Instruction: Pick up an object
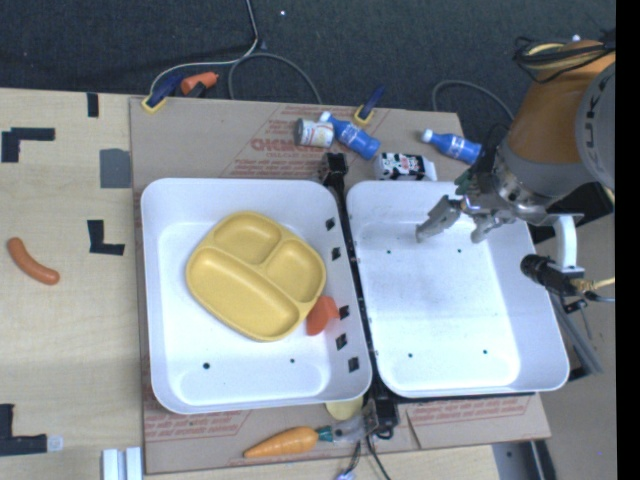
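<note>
A yellow divided plate (pixel 257 273) lies in the left bin (pixel 170 208). A small orange-red object (pixel 321 316) rests against the plate's right edge. My gripper (pixel 458 225) hangs over the upper part of the right bin (pixel 520 358), fingers (pixel 433 220) spread open, with nothing between them. The arm with its orange band (pixel 560 118) reaches in from the upper right.
Outside the bins lie a toy carrot (pixel 283 442) in front, a sausage (pixel 33 261) at far left, blue bottles (pixel 355 136) and a small black-white box (pixel 405 166) behind. Black clips (pixel 340 258) sit along the divider between bins. Cables run at the back.
</note>
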You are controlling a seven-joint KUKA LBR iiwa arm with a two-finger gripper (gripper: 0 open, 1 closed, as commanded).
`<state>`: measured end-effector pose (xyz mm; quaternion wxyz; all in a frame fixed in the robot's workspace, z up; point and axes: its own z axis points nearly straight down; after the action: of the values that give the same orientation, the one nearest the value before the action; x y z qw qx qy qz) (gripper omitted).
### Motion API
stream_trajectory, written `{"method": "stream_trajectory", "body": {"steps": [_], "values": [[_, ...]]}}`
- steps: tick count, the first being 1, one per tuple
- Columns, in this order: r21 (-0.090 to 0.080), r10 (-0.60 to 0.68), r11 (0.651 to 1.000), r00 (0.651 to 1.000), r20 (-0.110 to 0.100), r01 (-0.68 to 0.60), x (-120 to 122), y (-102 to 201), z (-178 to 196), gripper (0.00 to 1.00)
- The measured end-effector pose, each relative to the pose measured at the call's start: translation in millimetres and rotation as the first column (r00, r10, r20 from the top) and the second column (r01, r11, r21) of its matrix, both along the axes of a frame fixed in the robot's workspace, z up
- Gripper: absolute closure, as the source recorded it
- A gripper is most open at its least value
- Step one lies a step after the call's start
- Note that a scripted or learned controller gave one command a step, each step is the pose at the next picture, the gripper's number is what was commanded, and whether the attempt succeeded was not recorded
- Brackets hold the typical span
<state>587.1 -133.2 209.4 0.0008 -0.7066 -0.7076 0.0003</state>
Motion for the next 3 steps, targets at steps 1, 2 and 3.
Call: {"method": "stream_trajectory", "body": {"steps": [1, 2, 3], "values": [[0.002, 0.0, 1.0, 1.0, -0.011, 0.0, -23.7, 32.0, -110.3, 0.0], [-0.001, 0.001, 1.0, 1.0, 0.002, -0.001, 37.9, 31.4, -124.8, 0.0], [-0.001, 0.001, 1.0, 1.0, 0.005, -0.001, 81.3, 33.5, -124.0, 0.0]]}}
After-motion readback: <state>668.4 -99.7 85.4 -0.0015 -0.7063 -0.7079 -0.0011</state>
